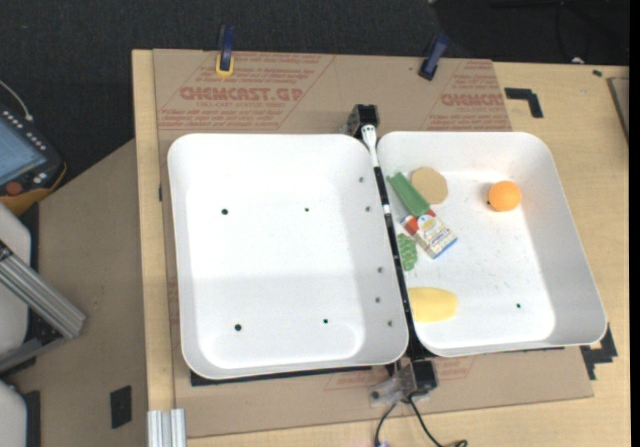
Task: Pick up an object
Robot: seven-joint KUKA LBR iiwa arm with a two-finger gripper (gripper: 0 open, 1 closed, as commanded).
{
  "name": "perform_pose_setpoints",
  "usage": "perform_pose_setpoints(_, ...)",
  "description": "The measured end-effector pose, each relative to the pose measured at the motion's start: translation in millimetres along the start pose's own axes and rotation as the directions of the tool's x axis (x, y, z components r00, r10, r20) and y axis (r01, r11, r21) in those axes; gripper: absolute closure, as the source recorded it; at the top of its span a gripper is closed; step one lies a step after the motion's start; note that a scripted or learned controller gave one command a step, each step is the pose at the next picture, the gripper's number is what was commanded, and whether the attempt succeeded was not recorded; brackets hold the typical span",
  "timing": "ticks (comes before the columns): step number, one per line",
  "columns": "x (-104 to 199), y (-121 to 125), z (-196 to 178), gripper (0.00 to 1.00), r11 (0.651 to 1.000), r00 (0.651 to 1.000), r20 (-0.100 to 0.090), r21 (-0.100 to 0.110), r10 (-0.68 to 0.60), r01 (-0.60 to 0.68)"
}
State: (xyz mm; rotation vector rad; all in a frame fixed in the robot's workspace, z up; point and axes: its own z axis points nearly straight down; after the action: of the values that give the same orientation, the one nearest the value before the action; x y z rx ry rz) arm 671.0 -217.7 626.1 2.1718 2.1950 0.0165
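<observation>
In the right bin (pixel 560 265) the yellow object (pixel 432 304) lies nearest — beyond it the small carton (pixel 433 236), green pieces (pixel 408 195), tan disc (pixel 429 185) and orange ball (pixel 504 196). The tool's state I cannot tell.

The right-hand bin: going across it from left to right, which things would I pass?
In the right bin: green stick, then the small printed packet with the tan round disc about level with it, then the orange ball.
</observation>
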Motion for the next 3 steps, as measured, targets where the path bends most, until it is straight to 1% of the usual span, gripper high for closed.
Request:
perform_pose_setpoints(1, 0, 1, -11, 1.00, 1.000, 1.000, 0.004, -0.005, -0.001, 0.001)
perform_pose_setpoints(2, 0, -28, 200, 1.00, 0.998, 0.999, -0.035, 0.063, 0.015, -0.013)
perform_pose_setpoints(3, -2, -55, 115, 1.00, 0.999, 1.000, -0.025, 0.035, 0.012, -0.012)
